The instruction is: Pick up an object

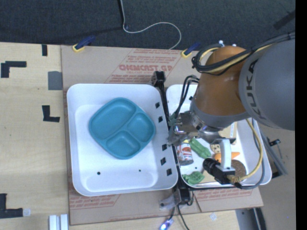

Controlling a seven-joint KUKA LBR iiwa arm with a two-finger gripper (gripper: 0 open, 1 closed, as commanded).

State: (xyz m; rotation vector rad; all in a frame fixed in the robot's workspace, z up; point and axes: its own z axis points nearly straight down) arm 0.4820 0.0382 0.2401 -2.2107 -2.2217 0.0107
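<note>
Two shallow white bins sit side by side on a sheet of brown cardboard (144, 66), and the arm (249, 80) comes in from the right and hangs low over the right bin (261, 176). The left bin (81, 128) carries a blue divided plate (122, 127), lying flat a little above the bin's middle, well apart from everything else. The right bin is the crowded one: a small can with a red and white label (185, 155) lies near its left wall, a green leafy piece (200, 148) sits just beside it to the right, another green piece (194, 177) rests at the bin's near edge, and an orange piece (233, 154) and a round brown thing (238, 167) lie further right. The gripper (181, 130) is down at the left side of that bin, just above the can and close against the wall between the bins, with the orange band of the wrist bulking over it. From here I cannot tell how its jaws stand, nor whether anything is caught in them; the metal parts there are too tangled and shadowed. A dark cable runs across the bin's lower part
</note>
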